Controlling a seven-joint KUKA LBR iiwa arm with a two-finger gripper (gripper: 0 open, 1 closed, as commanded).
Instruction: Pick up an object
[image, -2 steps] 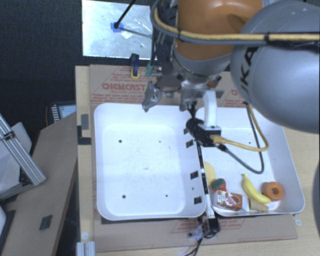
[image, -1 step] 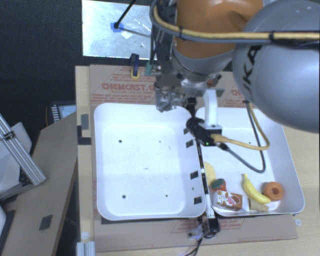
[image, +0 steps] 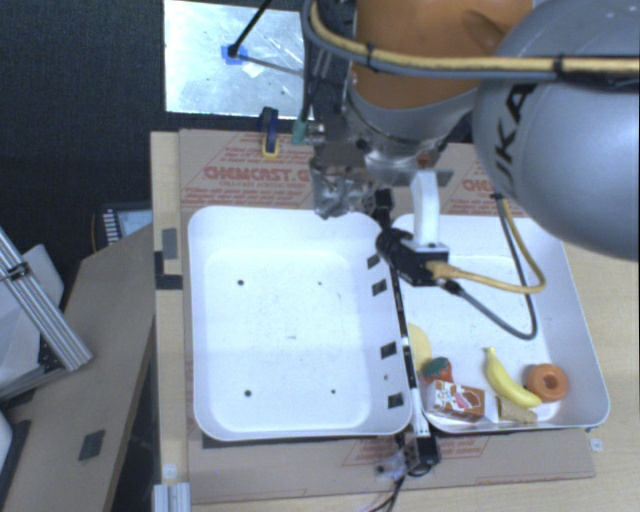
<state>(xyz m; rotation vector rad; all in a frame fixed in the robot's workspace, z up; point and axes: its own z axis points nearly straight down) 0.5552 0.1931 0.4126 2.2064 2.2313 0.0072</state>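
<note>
a small flat snack packet (image: 458, 400), a banana (image: 508, 378) and an orange ring-shaped toy (image: 546, 381) are seen nearest the camera, clustered in the near corner of the right bin (image: 570, 300), well below and to the right of the gripper (image: 340, 196). the left bin (image: 210, 300) is spread below and left of it. the gripper is held over the far rim where both bins meet; its state cannot be told.
</note>
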